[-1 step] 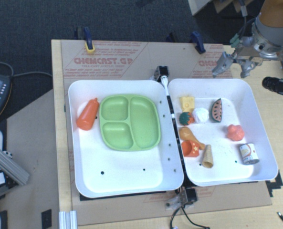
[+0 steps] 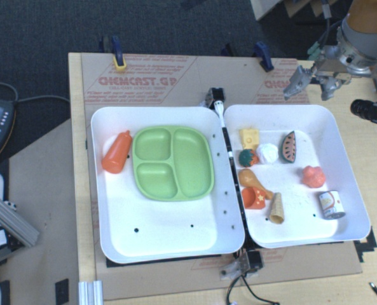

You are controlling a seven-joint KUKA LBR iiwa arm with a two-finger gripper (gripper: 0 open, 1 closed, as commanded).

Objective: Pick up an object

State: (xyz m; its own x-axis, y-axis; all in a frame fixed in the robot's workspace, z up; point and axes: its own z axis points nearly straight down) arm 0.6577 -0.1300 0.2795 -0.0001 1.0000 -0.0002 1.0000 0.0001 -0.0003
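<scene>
You had the green divided plate (image 2: 173,162), smooth hard plastic, lying in the left bin (image 2: 105,221) beside an orange bottle (image 2: 116,152). The gripper (image 2: 315,81) hung spread and holding nothing above the right bin's (image 2: 341,138) far rim. The small can (image 2: 330,204) near its right wall looked light, rigid, slick; take it across its round sides.
</scene>
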